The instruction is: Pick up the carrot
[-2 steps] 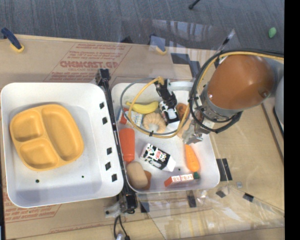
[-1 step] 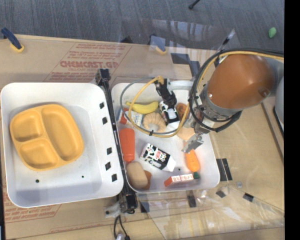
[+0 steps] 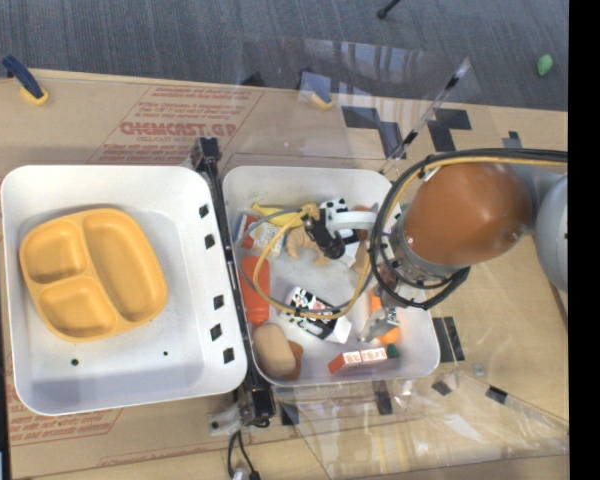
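1. You have two white bins side by side; the left bin (image 3: 40, 368) bears one yellow tray (image 3: 92, 271) with three compartments.
2. The right bin (image 3: 280, 180) is cluttered; one carrot (image 3: 257, 290) lies along its left wall, just above one tan potato (image 3: 275, 351).
3. One arm (image 3: 458, 214) (orange band uppermost) hangs over that bin's right side; its gripper (image 3: 383, 318) points down, well apart from the carrot.
4. You cannot tell whether the gripper is open or closed; one orange-red packet (image 3: 364, 357) lies just below it.
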